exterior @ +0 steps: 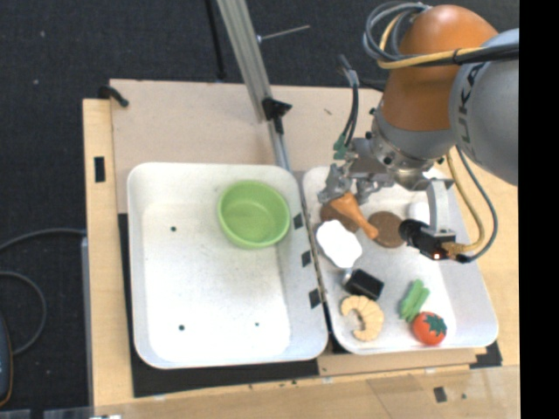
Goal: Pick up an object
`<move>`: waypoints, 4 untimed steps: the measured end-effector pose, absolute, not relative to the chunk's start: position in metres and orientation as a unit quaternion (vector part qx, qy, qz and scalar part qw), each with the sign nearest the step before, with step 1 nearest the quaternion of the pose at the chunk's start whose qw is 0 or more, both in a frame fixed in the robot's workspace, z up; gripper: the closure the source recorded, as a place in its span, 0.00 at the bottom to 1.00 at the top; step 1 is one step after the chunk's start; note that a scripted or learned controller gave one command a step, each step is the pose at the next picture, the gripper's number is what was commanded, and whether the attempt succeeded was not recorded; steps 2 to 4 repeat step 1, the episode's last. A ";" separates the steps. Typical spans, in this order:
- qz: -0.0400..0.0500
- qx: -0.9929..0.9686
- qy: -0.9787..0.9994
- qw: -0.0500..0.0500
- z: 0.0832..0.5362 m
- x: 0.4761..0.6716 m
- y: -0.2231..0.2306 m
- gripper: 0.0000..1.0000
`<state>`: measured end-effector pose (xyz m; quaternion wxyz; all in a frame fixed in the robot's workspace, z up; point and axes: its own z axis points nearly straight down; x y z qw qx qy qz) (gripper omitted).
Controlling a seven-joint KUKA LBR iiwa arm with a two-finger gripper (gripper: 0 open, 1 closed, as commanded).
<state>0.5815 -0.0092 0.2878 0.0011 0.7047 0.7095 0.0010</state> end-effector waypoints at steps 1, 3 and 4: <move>-0.001 0.705 0.709 -0.001 0.265 0.590 0.041 1.00; -0.001 0.705 0.709 -0.001 0.265 0.590 0.041 1.00; -0.001 0.705 0.709 -0.001 0.265 0.590 0.041 1.00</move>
